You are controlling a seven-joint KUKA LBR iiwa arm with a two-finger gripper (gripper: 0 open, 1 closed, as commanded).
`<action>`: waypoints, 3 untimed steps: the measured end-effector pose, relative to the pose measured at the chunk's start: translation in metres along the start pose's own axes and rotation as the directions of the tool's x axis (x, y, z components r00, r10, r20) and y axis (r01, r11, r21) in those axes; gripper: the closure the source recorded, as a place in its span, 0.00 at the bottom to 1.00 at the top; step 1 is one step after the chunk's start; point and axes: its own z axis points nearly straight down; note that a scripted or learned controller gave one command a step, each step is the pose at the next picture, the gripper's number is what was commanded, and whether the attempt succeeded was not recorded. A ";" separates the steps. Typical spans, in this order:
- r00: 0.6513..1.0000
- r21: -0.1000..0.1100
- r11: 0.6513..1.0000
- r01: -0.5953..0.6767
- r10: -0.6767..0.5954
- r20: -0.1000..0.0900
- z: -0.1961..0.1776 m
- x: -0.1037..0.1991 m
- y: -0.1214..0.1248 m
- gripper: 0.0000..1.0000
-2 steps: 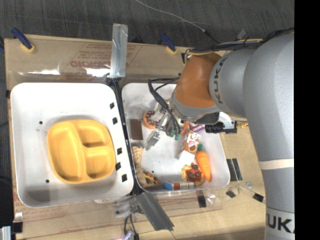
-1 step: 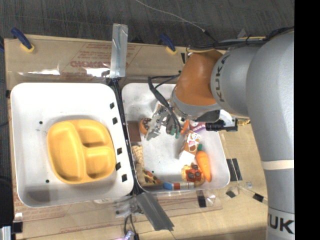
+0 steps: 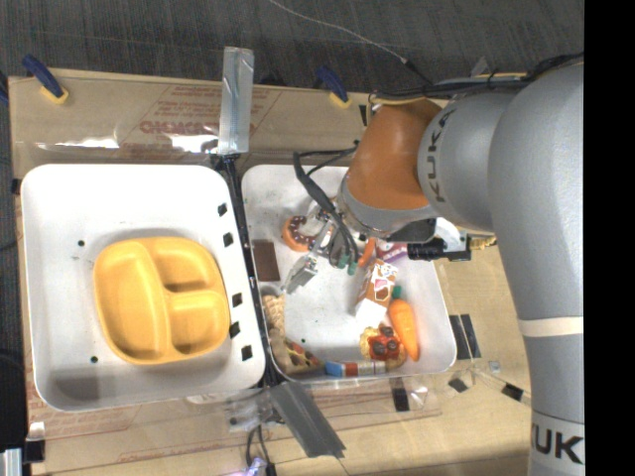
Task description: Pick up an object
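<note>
Objects for picking lying in right bin [image 3: 260, 188]: orange carrot-shaped toy [image 3: 402, 327] near the right wall, tilted; a small carton with printed faces [image 3: 380, 284] just beside it, toward the arm; a red-and-yellow item [image 3: 381, 345] touching the carrot's lower end; a round orange-rimmed piece [image 3: 296, 232] near the bin's upper middle; a dark brown block [image 3: 264, 259] against the left wall; a tan woven-looking item [image 3: 273, 315] below it; a row of small coloured pieces [image 3: 337, 369] along the near wall.

Pincer [image 3: 314, 256] low over the right bin, just beside the orange-rimmed piece, metal fingers [image 3: 300, 275] pointing toward the bin floor. Nothing seen between the fingers; whether spread or pressed together cannot be told, as cables and wrist clutter the spot.

Orange band [image 3: 395, 162] above the wrist over the bin's upper right; grey arm [image 3: 526, 167] entering from the right, covering the bin's right corner.

Left bin [image 3: 50, 196] holding a yellow divided tray [image 3: 159, 297], three compartments, lying flat, slightly off centre toward the near-right.

Both bins side by side, touching along a black-clipped seam, on a brown cardboard-lined surface [image 3: 139, 107]. Blue clamps [image 3: 45, 77] at the far edge; grey tape strip [image 3: 235, 102] running up from the seam.
</note>
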 end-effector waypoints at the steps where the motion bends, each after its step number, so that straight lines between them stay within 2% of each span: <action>1: 0.993 0.002 0.993 -0.115 0.115 -0.011 0.014 0.020 -0.045 0.00; 3: 0.993 0.001 0.993 -0.114 0.114 -0.011 0.014 0.020 -0.044 0.00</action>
